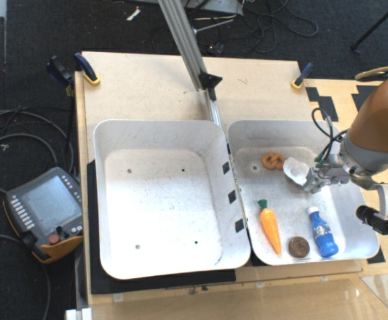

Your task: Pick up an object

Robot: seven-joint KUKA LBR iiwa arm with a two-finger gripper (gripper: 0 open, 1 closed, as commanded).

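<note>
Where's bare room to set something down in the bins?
The left bin floor is bare wall to wall. In the right bin, bare floor lies left of the pretzel and carrot. It is crowded around the gripper, blue bottle and brown disc.

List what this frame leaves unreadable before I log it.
- Gripper, camera view: too small and blurred to read its finger state.
- White object beside it: shape unclear, contact with the gripper uncertain.
- Arm: cut off by the right edge.
- Blue bottle label: too small.
</note>
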